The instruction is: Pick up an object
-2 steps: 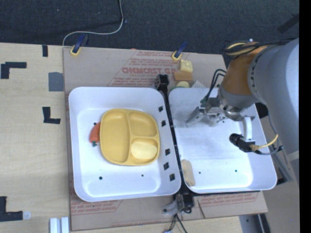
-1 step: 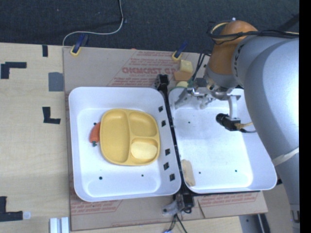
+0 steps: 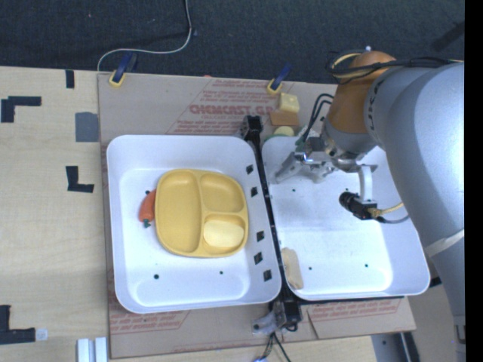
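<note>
My gripper (image 3: 300, 173) hangs low over the far left part of the right bin (image 3: 339, 277), close to the wall between the two bins. It is open, and between its metal fingers (image 3: 281, 172) I see only the white floor. A tan flat object (image 3: 292, 268) lies in the right bin's near left corner, well away from the gripper. In the left bin (image 3: 128, 277) sits a yellow divided plate (image 3: 198, 202) with a pale yellow lump (image 3: 224, 233) in one compartment. An orange object (image 3: 146, 207) pokes out at the plate's left edge, partly hidden.
Behind the bins, on the cardboard, stand a tan block (image 3: 285, 110) and a small pale green round thing (image 3: 283, 132). Black clips (image 3: 252, 129) line the divider between the bins. The grey arm (image 3: 423, 142) covers the right bin's far right side.
</note>
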Robot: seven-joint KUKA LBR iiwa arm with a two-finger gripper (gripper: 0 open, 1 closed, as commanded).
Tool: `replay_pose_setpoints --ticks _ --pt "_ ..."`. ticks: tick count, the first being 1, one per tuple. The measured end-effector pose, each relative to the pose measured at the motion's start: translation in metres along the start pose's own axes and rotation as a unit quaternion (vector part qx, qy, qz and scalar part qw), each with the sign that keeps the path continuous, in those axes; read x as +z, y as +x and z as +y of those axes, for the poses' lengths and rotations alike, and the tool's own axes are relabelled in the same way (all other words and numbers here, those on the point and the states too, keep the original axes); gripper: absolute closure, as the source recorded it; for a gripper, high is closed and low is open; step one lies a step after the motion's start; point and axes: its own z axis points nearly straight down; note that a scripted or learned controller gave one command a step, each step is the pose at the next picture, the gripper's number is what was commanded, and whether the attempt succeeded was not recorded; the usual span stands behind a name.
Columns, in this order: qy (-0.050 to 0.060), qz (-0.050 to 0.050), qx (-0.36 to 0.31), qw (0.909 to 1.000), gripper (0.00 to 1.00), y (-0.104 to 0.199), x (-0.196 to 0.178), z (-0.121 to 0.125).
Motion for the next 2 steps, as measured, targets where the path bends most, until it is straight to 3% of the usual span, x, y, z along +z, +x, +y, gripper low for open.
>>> replay_pose_setpoints --ticks 1,2 --pt "0.002 -0.001 -0.002 1.0 0.0 0.0103 -0.0011 0.0179" --pt "0.001 -0.001 -0.001 1.0 1.0 0.0103 -0.0108 0.0178"
